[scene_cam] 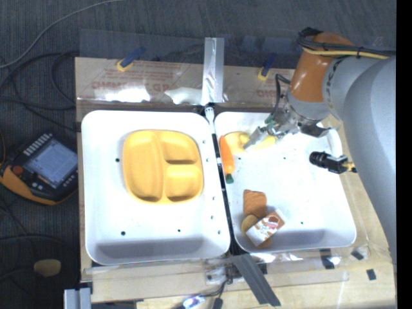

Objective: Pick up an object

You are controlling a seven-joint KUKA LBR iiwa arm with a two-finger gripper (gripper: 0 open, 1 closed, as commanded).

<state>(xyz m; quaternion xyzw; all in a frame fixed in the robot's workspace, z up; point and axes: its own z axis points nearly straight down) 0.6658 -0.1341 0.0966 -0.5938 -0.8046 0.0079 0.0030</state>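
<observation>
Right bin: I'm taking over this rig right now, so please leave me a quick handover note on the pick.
The end effector is low at the back of the right bin, right beside the yellow item; grasp can't be confirmed.
A carrot lies along that bin's left wall; a bread piece and a packet sit near its front. A yellow tray sits in the left bin.
Done: approach. Left: secure a grasp and lift; nothing looks lifted.
</observation>
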